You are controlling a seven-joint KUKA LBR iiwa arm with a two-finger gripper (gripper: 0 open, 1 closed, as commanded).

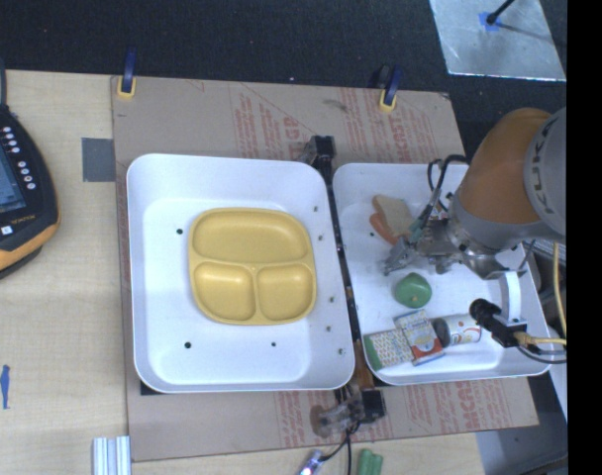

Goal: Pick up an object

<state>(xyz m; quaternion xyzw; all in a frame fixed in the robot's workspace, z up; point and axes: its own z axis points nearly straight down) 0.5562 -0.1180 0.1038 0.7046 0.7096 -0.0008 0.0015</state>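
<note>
Objects for picking all lie in the right bin [355, 191], which is why I see the arm [504, 181] hanging over that one and not its neighbour. A green round piece [413, 289] sits near the middle of the bin floor, loose and apart from the rest, so I judge it the easiest target. A tan and orange piece [387, 217] lies toward the far edge, just beside the wall shared with the left bin [148, 181]. Along the near edge a printed tube [450, 333] and a small patterned packet [385, 347] lie flat and touching, crowded toward the near-left corner; I would expect them to be awkward to take cleanly.

From my seat, the gripper [408, 253] sits low over the bin floor, between the tan piece and the green one, its dark fingers pointing toward the shared wall. I cannot tell whether its jaws stand apart or together; the parts blur into one dark shape. Nothing visibly sits between them, so I count no object as held.

In the left bin a yellow divided tray [252, 264] rests at the centre. A teach pendant [9, 196] lies at the bench's left edge.
</note>
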